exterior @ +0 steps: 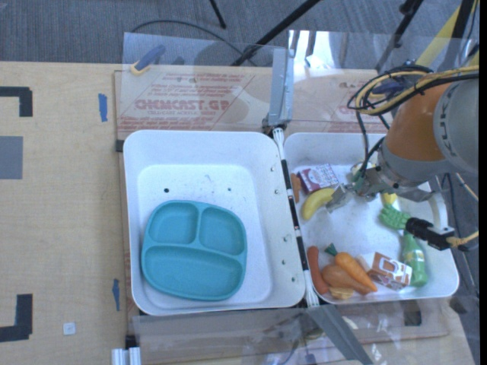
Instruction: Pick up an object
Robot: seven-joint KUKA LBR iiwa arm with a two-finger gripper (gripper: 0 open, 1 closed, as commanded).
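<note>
The right bin [351, 228] holds several small items. A yellow banana [315, 203] lies near its left wall, below a dark red snack packet [318, 178]. Two orange carrots [350, 271] and a red sausage [314, 268] lie at the front. To their right are a small orange-and-white carton [388, 271], a green bottle [415, 260] and a green leafy toy [394, 217]. My gripper [346, 192] is low in this bin, right beside the banana's right end. I see nothing held in it.
The left bin [199, 157] carries a teal divided plate [195, 249]. A grey post [278, 90] rises behind the seam between the bins. The arm's orange band [415, 128] and its cables hang over the right bin's back right corner.
</note>
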